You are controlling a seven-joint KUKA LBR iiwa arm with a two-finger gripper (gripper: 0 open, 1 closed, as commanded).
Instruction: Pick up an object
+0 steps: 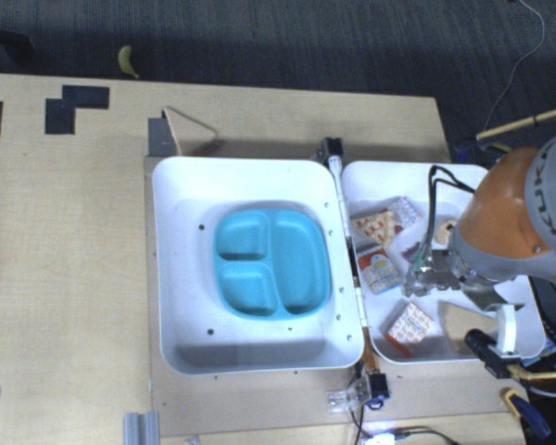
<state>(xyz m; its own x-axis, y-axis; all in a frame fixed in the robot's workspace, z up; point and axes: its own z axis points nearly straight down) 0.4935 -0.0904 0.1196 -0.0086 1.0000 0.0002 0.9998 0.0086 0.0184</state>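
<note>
I see my gripper [424,274] low in the right bin [371,179], among packets; a checkered packet [410,324] lies at its 6 o'clock. Nothing looks lifted yet, so the pick remains.

left bin [171,248]: divided tray [271,261] inside | right bin [371,179]: packets [382,272], arm [505,221] above
</note>
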